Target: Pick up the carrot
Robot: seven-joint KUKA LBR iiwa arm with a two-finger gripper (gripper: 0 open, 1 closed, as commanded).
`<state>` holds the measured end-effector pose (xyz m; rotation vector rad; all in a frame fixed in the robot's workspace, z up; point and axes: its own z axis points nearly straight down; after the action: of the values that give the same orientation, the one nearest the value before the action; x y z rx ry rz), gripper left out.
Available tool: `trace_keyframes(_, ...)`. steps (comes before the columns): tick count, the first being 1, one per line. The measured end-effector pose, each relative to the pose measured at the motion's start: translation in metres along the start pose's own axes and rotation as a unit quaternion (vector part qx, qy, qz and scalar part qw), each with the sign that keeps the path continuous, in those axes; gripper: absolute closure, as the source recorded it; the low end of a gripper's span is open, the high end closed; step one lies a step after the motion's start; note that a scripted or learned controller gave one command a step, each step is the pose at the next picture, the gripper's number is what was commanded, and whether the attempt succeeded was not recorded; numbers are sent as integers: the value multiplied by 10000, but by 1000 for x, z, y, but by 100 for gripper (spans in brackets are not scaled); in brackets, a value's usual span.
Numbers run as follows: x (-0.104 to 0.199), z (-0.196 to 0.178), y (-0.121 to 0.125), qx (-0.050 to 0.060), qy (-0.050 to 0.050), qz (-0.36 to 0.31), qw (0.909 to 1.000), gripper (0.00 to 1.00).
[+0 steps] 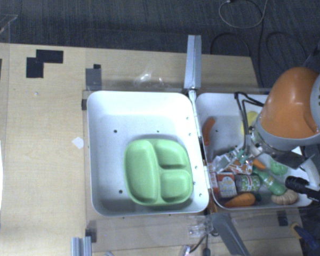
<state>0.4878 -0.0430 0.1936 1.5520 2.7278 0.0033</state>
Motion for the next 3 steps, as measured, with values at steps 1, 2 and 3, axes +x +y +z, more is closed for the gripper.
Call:
trace_keyframes(1, 4, -84, 4, -21, -15, -222, 9998, 0)
trace_keyframes(2, -25, 9, -15, -4, -3, -1729, 9849, 0)
trace_keyframes(3, -69, 91, -7, -84, -95, -1712, 9852, 0)
